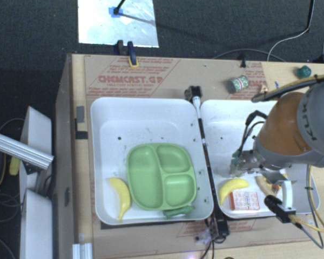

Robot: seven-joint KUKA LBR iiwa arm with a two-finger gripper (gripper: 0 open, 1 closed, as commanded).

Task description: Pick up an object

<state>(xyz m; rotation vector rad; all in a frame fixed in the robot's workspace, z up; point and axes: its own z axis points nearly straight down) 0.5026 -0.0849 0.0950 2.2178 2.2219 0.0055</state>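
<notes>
Beside a curved yellow banana (233, 186) lies a flat orange-red carton (244, 200).

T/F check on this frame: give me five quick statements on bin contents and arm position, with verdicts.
1. The green divided plate lies in the left bin. True.
2. A banana lies by the plate's left edge in the left bin. True.
3. The right bin holds two plates. False: it holds a second banana and a small red and white box, with no plate.
4. The arm is over the left bin. False: it is over the right bin.
5. The small green and white can lies inside the right bin. False: it lies on the bench behind the bins.
</notes>
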